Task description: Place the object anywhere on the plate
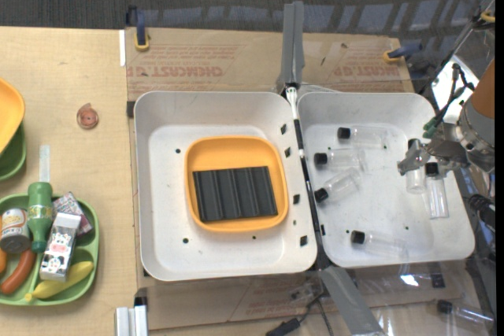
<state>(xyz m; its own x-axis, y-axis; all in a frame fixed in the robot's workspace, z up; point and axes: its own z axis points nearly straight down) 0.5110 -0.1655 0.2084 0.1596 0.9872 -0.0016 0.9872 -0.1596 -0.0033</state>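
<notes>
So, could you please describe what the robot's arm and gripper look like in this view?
At the view's right edge, the arm shows an orange band above a grey wrist section. Dark and green cables run beside it. The gripper is grey metal, angular, with dark parts at its tip. It is too small to make out any markings.

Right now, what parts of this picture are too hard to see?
- The gripper sits at the right bin's far side; its fingers are too small to read in the camera view.
- The clear vials blend into the white bin, so an exact count is unsure.
- Whether a vial by the gripper is gripped cannot be told.
- The orange plate's middle is covered by a dark ridged block.
</notes>
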